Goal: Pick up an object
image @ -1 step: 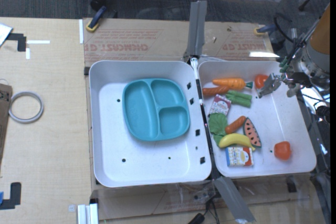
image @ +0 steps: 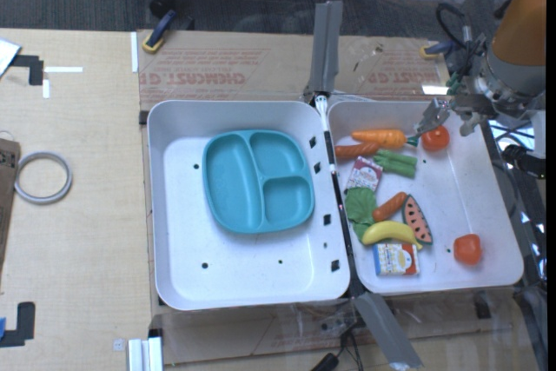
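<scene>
Nearest, a red tomato (image: 467,248) lies well apart from the gripper (image: 439,119); another tomato (image: 434,138) sits just beneath its open, empty fingers.

- Both bins (image: 174,256): smooth white plastic, slight sheen.
- Divided plate (image: 258,181), centre of frame: matt teal plastic.
- Bench top (image: 78,248), left: pale wood-grain surface, matt.
- Sheet (image: 234,65) at upper centre: brown cardboard, printed.
- Tomato (image: 467,248), lower right: glossy, probably plastic.
</scene>
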Robot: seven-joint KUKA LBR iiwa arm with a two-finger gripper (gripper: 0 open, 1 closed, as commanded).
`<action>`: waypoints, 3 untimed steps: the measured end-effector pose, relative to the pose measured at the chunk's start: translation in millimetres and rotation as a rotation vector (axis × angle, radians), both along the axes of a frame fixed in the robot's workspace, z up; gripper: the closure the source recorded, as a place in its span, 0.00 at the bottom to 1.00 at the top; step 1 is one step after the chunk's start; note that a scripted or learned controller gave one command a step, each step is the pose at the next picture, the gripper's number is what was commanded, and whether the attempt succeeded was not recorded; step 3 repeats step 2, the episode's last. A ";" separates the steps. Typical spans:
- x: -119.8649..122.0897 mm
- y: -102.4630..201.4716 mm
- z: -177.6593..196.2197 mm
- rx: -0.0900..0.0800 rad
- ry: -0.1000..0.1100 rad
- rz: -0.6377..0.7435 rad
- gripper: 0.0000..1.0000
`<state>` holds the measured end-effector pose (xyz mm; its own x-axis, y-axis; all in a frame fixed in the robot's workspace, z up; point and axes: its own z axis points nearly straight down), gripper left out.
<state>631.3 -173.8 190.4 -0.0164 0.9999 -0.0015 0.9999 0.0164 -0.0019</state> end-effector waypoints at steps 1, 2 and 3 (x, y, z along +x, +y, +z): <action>27.1 -43.8 -61.8 0.000 0.000 -0.026 0.00; 27.7 -38.2 -47.6 0.000 -0.001 -0.191 0.00; 27.7 -38.2 -47.6 0.000 -0.001 -0.191 0.00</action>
